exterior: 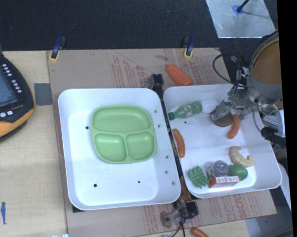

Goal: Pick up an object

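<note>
Bench with two white bins, right bin [264, 183] worked | gripper [228, 114] lowered at its upper right, jaw state cannot be told | orange sausage [234, 126] just beside it, likely the target | green bottle [184, 110] further left

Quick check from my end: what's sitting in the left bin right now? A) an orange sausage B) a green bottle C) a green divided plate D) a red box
C. The green divided plate lies flat in the left bin, while the green bottle lies in the right bin.
</note>
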{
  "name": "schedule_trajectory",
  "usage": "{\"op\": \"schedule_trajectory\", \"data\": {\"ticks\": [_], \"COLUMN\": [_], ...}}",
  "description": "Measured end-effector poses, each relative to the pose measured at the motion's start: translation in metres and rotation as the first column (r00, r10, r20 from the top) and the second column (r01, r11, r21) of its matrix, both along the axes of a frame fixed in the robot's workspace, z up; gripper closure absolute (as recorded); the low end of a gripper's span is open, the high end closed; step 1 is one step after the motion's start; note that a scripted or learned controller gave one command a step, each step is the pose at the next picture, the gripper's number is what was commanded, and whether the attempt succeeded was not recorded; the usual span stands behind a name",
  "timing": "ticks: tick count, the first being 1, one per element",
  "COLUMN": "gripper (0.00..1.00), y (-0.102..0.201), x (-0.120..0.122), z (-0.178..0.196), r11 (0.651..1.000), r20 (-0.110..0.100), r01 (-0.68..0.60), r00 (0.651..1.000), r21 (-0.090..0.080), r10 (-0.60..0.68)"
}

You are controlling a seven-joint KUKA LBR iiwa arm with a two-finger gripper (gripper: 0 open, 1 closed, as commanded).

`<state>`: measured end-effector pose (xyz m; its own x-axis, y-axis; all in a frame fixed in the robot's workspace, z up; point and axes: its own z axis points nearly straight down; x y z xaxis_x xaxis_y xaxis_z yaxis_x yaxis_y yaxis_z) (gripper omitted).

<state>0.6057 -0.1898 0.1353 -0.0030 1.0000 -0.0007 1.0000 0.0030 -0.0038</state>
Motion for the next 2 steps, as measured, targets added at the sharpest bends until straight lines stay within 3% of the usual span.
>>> {"op": "schedule_trajectory", "data": {"ticks": [1,2], "gripper": [1.0,0.0], "y": [-0.0012,-0.0011], "x": [-0.0001,-0.0002], "z": [0.0103,0.0102], "r11": [1.0,1.0], "r20": [-0.002,-0.002], "r01": [0.0,-0.001], "r00": [1.0,1.0], "r21": [0.0,0.0], "r10": [0.0,0.001]}}
